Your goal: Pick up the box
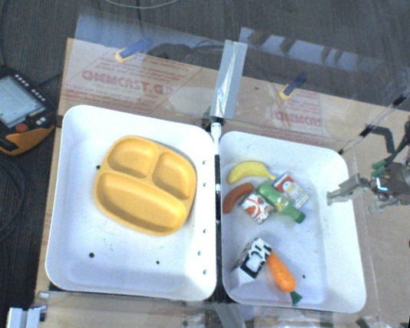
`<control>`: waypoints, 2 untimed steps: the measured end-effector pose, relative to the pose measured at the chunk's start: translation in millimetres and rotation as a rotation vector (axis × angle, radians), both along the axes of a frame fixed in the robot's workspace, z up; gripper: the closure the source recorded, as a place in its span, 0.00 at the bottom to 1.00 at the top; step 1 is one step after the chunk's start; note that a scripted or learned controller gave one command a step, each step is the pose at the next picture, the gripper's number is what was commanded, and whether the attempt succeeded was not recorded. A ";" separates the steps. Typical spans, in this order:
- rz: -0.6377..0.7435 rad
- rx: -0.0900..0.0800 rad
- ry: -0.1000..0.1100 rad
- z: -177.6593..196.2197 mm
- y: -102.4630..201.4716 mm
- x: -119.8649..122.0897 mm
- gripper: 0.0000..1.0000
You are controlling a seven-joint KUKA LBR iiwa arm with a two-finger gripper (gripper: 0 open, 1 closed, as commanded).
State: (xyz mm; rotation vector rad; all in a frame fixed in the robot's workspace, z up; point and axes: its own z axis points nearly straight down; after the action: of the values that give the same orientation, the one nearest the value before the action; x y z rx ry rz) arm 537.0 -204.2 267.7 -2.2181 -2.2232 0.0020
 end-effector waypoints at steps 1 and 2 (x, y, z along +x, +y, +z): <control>-0.004 0.000 0.001 -51.0 49.7 79.9 0.00; 0.198 0.001 -0.003 -156.6 46.6 93.8 0.00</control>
State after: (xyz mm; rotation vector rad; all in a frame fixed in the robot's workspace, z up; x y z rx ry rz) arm 630.8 -157.6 111.1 -1.9883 -2.4332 -0.0016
